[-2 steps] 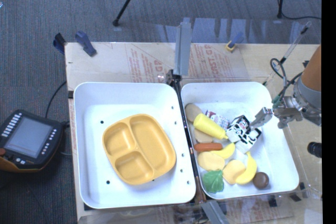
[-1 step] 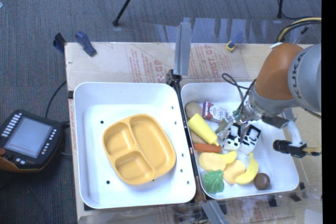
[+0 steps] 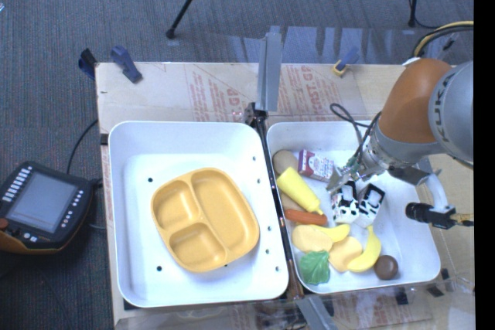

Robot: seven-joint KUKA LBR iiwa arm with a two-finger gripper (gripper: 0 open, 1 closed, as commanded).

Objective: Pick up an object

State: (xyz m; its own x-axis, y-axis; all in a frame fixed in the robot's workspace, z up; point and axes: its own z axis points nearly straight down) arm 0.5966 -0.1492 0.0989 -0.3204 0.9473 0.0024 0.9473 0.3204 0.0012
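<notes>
My gripper (image 3: pixel 357 193) hangs low in the middle of the right bin (image 3: pixel 414 243), under the orange-banded wrist (image 3: pixel 410 112). It is right over a small black-and-white spotted toy (image 3: pixel 347 210) and seems to touch it. Around it lie a yellow bottle-shaped toy (image 3: pixel 299 189), a carrot (image 3: pixel 305 217), a pink-and-white carton (image 3: pixel 315 164), a banana (image 3: pixel 368 251) and a brown ball (image 3: pixel 386 267).
The left bin (image 3: pixel 131 166) holds a yellow three-compartment plate (image 3: pixel 205 219). A brown potato-like toy (image 3: pixel 283 161), yellow fruit pieces (image 3: pixel 319 237) and a green leafy toy (image 3: pixel 315 267) crowd the right bin's left and front. A black fitting (image 3: pixel 429 214) sticks out over that bin's right side.
</notes>
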